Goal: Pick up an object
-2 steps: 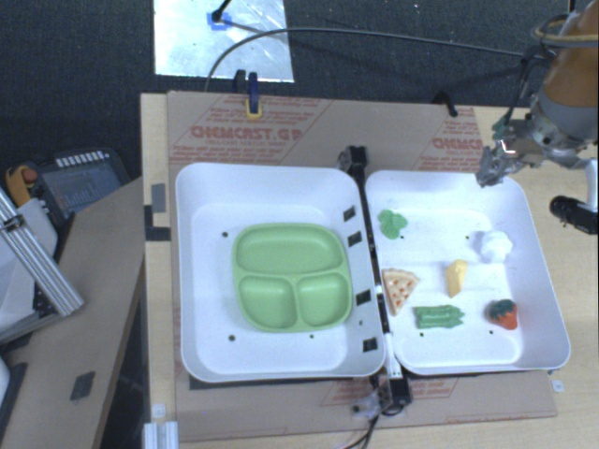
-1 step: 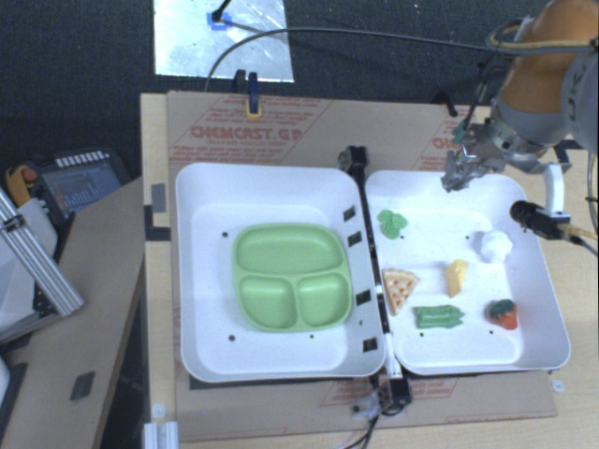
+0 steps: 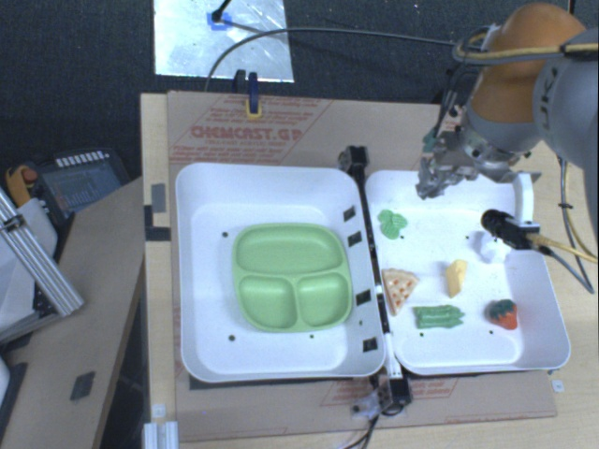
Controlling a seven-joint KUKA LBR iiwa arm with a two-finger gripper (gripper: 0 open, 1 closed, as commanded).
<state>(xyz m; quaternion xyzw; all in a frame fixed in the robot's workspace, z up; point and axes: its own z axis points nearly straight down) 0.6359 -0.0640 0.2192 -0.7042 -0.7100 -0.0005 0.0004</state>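
The pincer [image 3: 428, 187] hovers over the far left corner of the right shallow white bin [image 3: 547, 340]; its state is unclear. A green leafy toy [image 3: 392, 222] lies just nearer.

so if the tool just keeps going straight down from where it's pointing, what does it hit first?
Most likely bare floor of the right bin, near its back edge. The tool hangs over that spot with nothing under it. The nearest item, the green leafy piece, sits a bit ahead and left. Depth is hard to judge from this slant.

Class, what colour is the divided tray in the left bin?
Light green tray, in the camera view.
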